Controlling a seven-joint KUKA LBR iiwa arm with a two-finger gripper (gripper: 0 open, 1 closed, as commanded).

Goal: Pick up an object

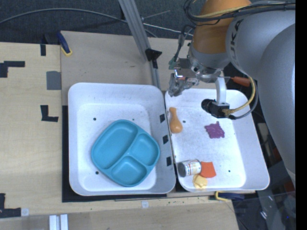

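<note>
My gripper (176,86) hangs over the far left corner of the right bin (249,176), above and apart from the objects. Nothing shows between its fingers. An orange gourd-shaped toy (175,121) lies just below it by the bin's left wall. A purple flat piece (215,130) rests near the bin's middle. At the front left of that bin lie a small metal can (190,168), an orange block (208,169) and a yellow bit (200,181).
The left bin (81,99) holds a blue divided plate (125,152). A grey metal post (139,35) slants up behind the bins. The arm's orange band (218,20) and grey body fill the upper right. Black tape marks lie on the bench at left.
</note>
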